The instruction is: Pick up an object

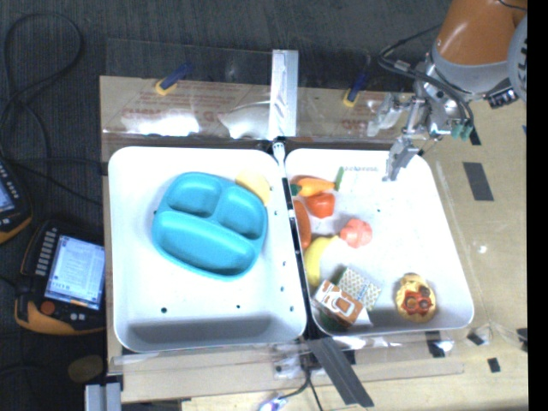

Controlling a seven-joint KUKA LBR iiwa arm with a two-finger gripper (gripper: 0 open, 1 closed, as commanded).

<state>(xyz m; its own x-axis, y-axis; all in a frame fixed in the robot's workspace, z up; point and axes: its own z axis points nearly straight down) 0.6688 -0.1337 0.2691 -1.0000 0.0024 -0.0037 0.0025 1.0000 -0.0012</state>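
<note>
Inventory, taken with the right bin (445,221) as landmark.

1. My end effector (399,163): above the bin's far edge, near its far-right corner. Whether my fingers are apart or together I cannot tell. Nothing is seen between them.
2. Carrot (312,183): orange with a green tip, inside the bin at its far-left corner.
3. Red tomato-like piece (321,205): inside the bin, just nearer than the carrot, touching or almost touching it.
4. Pink rounded piece (356,231): about the middle of the bin, apart from my end effector.
5. Yellow banana-like piece (317,255): along the bin's left wall, nearer than the tomato piece.
6. Small printed carton (341,301): at the bin's near-left corner, lying tilted, with a patterned card (362,287) just beside it.
7. Round yellow-and-red item (414,298): at the bin's near-right part, well apart from the carton.
8. Left bin (137,306): immediately left of the right bin, sharing the middle divider. It holds a blue divided tray (210,223) and a pale yellow piece (253,184) at the tray's far-right edge.
9. Surface (497,255): tan, to the bin's right.
</note>
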